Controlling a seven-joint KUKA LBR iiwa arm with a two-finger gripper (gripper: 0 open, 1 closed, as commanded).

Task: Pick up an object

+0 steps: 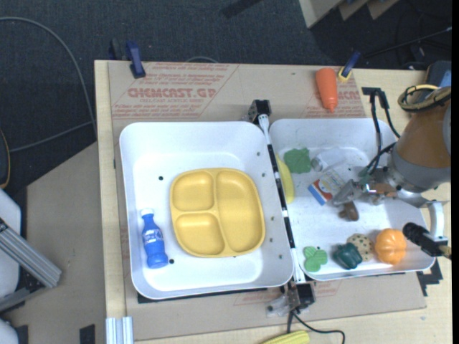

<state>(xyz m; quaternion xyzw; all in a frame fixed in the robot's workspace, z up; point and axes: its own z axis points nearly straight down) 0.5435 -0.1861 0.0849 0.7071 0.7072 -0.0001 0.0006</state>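
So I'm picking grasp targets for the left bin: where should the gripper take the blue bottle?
Grip the blue bottle across its body, coming straight down. It lies flat on the left bin floor, cap toward the far side, with open floor on both long sides for the fingers.

Right bin (pixel 301 138) holds small toys — a green leaf (pixel 297 160), a brown lump (pixel 349 210), an orange pumpkin (pixel 390 245), a teal piece (pixel 348 256) — lying scattered.

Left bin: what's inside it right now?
The left bin holds a yellow divided plate and a blue bottle beside it. Whatever lies under the plate is covered.
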